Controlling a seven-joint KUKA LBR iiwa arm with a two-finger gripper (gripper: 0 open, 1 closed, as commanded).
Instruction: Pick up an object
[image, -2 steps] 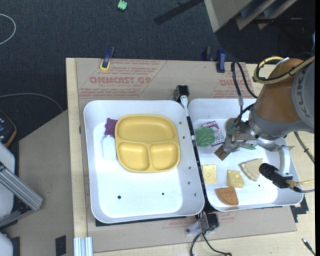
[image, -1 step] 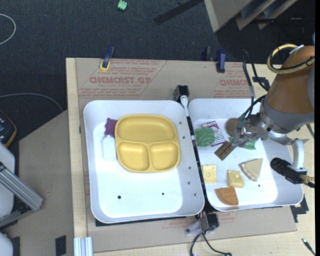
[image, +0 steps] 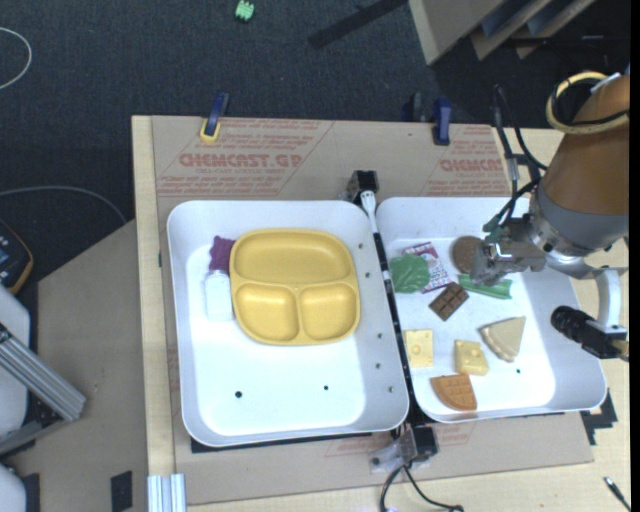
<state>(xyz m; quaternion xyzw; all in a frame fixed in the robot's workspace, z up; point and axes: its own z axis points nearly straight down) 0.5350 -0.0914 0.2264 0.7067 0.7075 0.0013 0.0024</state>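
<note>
My gripper (image: 497, 262) is low over the back of the right bin (image: 570, 385), hanging from the grey and orange arm that comes in from the right. It sits right beside a brown round disc (image: 464, 252) and just above a flat green piece (image: 490, 289). Whether it touches either one is hidden by the gripper body. In front of it lie a brown chocolate bar (image: 448, 300), a beige wedge (image: 503, 337), a yellow cheese slice (image: 420, 347), a yellow chunk (image: 470, 357) and an orange-brown cracker (image: 455, 391).
A green leafy item (image: 407, 272) and a pink-and-white packet (image: 426, 254) lie at the right bin's back left. The left bin (image: 290, 410) holds a yellow divided plate (image: 295, 283), a purple item (image: 220, 252) and a white item (image: 217, 295).
</note>
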